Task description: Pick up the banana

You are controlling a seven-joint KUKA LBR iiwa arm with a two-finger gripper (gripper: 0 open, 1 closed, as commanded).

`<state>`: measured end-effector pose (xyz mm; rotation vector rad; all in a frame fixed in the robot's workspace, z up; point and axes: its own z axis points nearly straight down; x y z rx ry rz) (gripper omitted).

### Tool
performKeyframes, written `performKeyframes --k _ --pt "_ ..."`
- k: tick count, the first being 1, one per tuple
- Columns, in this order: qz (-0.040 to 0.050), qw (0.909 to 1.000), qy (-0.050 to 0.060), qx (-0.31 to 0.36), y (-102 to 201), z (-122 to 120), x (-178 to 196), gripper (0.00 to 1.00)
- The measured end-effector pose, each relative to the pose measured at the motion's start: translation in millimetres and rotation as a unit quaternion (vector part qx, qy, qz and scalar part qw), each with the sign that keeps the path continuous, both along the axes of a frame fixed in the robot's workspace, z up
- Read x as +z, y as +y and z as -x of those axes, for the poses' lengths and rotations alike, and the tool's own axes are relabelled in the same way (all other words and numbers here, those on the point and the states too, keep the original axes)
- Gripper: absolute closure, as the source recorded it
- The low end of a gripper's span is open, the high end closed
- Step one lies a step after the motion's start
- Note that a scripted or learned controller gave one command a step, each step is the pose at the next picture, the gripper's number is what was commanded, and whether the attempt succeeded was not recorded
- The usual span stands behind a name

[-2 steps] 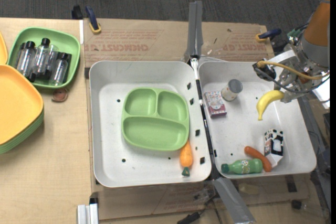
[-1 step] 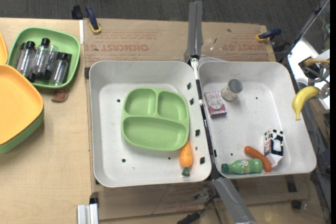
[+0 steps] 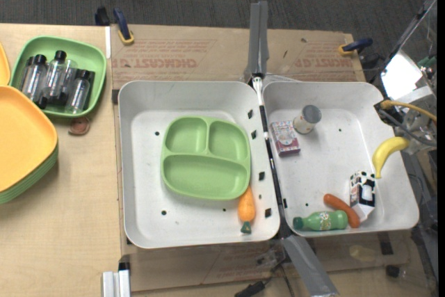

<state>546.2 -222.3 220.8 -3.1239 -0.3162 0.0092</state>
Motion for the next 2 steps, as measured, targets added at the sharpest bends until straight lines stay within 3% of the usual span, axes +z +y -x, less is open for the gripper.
performKeyframes --k 1,2 --pt "0.0002 0.986 -0.001 0.167 0 54 93 1.0" --pt "-0.0004 1.0 0.0 0.006 0 69 40 1.0"
